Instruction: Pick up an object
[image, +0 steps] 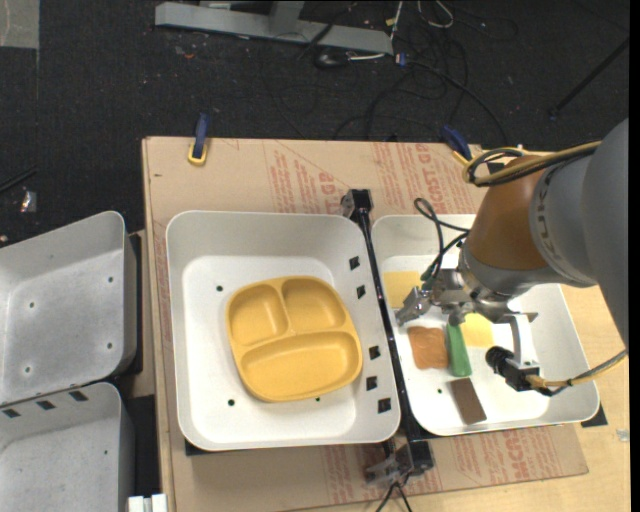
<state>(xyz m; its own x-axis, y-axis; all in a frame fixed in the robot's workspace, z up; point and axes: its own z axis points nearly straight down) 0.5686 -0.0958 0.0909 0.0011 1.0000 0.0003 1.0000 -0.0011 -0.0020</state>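
My gripper (447, 308) hangs low over the middle of the right bin (575, 322), with the grey arm and its orange band (505, 228) coming in from the right. Just below it lie a green stick-like object (457, 352) and an orange-brown square piece (428, 349), side by side. A yellow flat item (400, 287) shows to the gripper's left, and another yellow patch (479, 332) to its right, partly hidden by the wrist. A brown rectangular block (466, 401) rests near the bin's front wall. Nothing is visibly lifted off the bin floor.
The left bin (190, 300) holds a yellow divided plate (295, 338). A black divider rail (378, 300) runs between the bins. A black cable with a connector (512, 371) trails off the wrist over the right bin. Grey metal panels (60, 290) lie left of the bench.
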